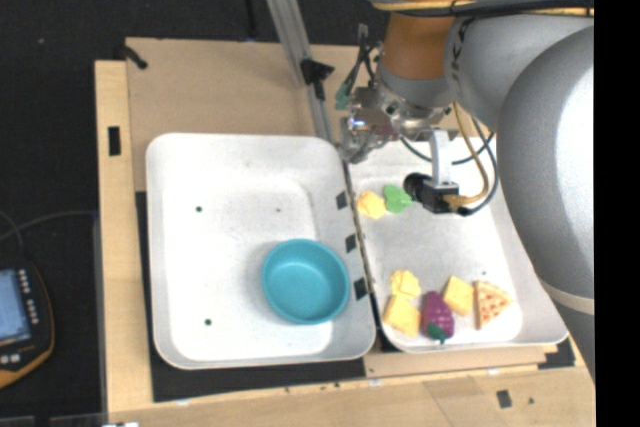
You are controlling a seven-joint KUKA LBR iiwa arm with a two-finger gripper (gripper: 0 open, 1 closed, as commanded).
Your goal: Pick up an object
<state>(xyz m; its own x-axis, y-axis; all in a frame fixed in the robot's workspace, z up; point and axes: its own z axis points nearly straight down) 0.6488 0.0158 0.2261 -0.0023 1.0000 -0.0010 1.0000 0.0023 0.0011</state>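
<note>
While the gripper (362, 143) hangs over the right bin's (520, 260) far left corner, finger state unclear, a yellow toy (372, 205) lies just below, beside a green piece (397, 199).

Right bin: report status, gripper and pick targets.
Gripper low at right bin far left corner, finger state unreadable. Yellow piece and green piece just below it, ungrasped. Bin divider close alongside.

Counted two white bins (180, 175). Left bin held one blue bowl (304, 280). Right bin held seven small toy foods: four yellow (402, 315), one green (397, 200), one purple (437, 313), one pizza slice (490, 301).
</note>
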